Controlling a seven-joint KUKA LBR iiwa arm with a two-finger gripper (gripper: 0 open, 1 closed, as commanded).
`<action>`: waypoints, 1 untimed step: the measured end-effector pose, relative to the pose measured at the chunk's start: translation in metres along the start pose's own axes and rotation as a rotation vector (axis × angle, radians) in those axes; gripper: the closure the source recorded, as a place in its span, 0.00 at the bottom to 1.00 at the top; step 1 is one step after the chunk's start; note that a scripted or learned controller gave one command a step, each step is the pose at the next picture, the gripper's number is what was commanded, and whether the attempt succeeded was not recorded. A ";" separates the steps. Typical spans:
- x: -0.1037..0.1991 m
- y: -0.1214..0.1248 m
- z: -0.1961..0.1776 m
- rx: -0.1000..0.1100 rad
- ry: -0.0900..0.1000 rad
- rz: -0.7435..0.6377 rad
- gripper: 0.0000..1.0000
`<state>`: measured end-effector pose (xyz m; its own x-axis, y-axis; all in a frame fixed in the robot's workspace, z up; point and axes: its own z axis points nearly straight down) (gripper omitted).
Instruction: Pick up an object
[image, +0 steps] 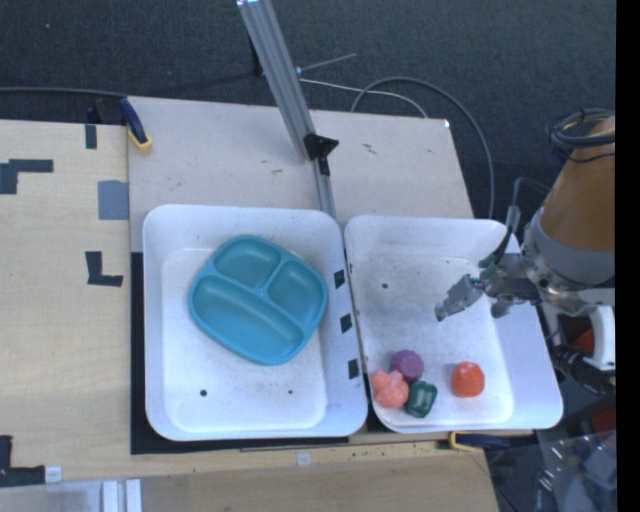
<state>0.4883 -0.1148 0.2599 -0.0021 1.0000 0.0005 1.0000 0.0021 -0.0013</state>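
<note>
White plastic forms the two shallow bins sitting side by side on the bench. The left bin (160, 300) holds a teal divided plate (258, 298), lying flat toward its middle. The right bin (420, 240) holds four small objects grouped along its near edge: a purple lump (406, 364), a pink-orange piece (389, 388) just left of and nearer than it, a dark green piece (421, 398) touching the pink one's right side, and an orange-red round object (467, 379) a little apart to the right. The gripper (455, 299) hangs over the middle of the right bin, farther back than the objects, on the grey arm reaching in from the right. Nothing sits between its fingers; whether they are spread or closed I cannot tell.
</note>
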 end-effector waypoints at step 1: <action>0.000 0.000 0.000 0.000 0.000 0.000 0.00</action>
<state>0.4883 -0.1148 0.2599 -0.0020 1.0000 0.0004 1.0000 0.0020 -0.0012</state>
